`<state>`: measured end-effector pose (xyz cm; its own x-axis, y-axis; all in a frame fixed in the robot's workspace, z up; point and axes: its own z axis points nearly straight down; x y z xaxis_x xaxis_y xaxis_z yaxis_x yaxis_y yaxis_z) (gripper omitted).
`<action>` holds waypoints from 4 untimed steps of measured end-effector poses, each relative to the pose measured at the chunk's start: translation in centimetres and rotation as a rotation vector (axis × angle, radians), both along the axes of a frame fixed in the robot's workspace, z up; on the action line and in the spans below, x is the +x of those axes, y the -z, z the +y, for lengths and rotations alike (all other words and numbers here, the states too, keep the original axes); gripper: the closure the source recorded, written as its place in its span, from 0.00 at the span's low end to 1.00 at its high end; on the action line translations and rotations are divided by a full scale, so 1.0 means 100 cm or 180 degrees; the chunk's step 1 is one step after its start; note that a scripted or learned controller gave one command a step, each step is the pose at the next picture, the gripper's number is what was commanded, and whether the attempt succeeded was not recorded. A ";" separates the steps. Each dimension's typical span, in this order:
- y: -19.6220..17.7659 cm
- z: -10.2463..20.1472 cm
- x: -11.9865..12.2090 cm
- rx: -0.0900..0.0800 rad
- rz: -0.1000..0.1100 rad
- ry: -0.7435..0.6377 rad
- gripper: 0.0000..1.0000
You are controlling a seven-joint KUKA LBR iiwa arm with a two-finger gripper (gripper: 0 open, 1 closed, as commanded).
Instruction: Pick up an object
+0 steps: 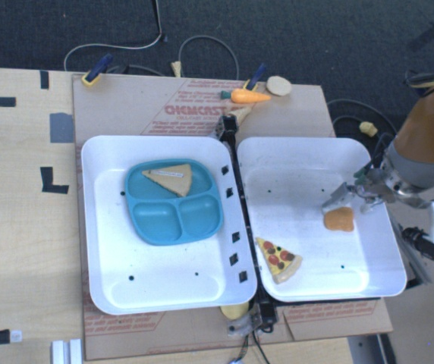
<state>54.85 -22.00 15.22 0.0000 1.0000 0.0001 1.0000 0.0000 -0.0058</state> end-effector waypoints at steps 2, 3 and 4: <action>0.052 0.006 0.006 -0.0033 -0.0059 0.0002 1.00; -0.031 0.026 0.070 -0.0009 -0.0053 -0.0020 1.00; -0.025 0.024 0.065 -0.0004 -0.0016 -0.0005 0.00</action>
<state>61.36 -19.56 17.68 -0.0016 1.0000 -0.0011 1.0000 0.0016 -0.0007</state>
